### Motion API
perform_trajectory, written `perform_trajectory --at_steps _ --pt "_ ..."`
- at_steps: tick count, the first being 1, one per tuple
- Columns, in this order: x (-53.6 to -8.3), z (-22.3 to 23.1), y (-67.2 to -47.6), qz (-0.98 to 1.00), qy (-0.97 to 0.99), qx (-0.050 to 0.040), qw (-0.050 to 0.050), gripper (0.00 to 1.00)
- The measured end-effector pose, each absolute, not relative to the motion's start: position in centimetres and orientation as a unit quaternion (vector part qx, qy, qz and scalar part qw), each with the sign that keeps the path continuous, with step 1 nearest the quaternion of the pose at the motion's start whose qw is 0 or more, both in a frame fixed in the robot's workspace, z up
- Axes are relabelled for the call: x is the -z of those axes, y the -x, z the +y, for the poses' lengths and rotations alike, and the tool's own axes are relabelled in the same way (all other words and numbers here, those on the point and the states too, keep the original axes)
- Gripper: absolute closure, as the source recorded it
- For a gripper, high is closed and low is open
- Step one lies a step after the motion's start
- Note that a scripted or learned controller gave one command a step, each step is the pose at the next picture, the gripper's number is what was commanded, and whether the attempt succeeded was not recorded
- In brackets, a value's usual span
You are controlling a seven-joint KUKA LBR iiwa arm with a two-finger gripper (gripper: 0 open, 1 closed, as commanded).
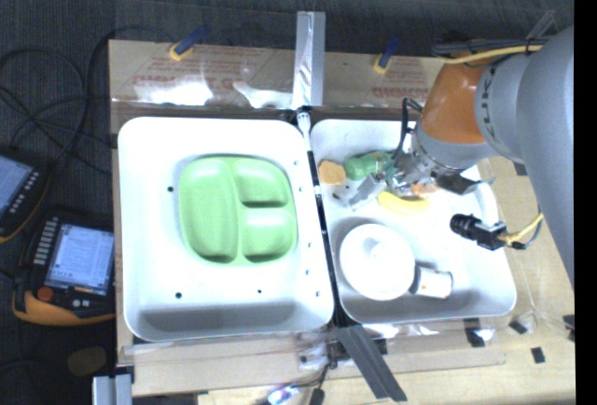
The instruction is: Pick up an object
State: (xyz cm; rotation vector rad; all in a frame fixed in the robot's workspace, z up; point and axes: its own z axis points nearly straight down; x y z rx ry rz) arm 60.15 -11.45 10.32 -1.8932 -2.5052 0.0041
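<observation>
White plastic bins sit side by side on the bench, and all the action is in the right bin point(499, 286). From where I stand the arm point(522, 104) reaches in from the right, orange band low over the bin's far end, and its gripper point(373, 184) is down among a tight cluster of small things: a green object point(366, 164), an orange-tan piece point(330, 173) just beside it against the divider, and a yellow object point(403, 202) tucked under the wrist. Whether the claw is spread or closed I cannot tell; the metal tips blur into the green item, and nothing is plainly held between them.

That crowding is the worry. With three pieces so close, the tips could land on two at once, or nudge the green one against the divider wall so it skids aside instead of seating. A glancing grip on a rounded toy would likely slip on the lift.

Nearer me, a white bowl point(376, 260) and a small white cup point(435, 283) on its side lie well apart from the cluster. The left bin point(149, 300) holds a green divided tray point(235, 209), out of harm's way.
</observation>
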Motion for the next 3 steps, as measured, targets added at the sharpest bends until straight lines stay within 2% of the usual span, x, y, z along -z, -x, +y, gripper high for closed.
perform_trajectory --at_steps 1,2,3 --pt "-23.8 -6.8 -63.9 -0.735 0.678 -0.0028 -0.001 0.00" --pt "-9.9 -9.9 -62.7 -0.778 0.629 -0.0018 0.001 0.00" --pt "-9.0 -12.6 -58.6 -0.773 0.635 0.0026 -0.005 0.00"
